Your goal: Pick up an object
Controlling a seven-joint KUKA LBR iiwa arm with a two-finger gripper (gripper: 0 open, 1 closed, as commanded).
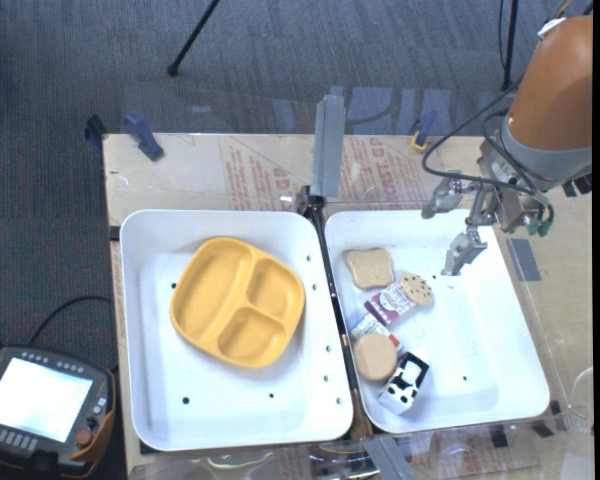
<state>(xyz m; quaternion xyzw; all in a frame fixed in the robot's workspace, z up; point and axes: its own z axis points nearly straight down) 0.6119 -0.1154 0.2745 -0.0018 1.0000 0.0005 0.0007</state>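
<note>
Pincer (458, 233) hangs open and holds nothing over the far part of the right white plastic bin (500, 318), right of the tan toast-shaped slice (368, 267); yellow 3-compartment plate (238, 301) sits in the left bin (145, 268).

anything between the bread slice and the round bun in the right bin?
Yes. In the camera view a small wrapped packet lies between the bread slice and the bun, with a cookie just right of it.

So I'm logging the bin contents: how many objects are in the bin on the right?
5, all left of centre: a toast slice, a cookie, a purple-and-white packet, a round tan piece, and a black-and-white toy. None looks hidden.
</note>
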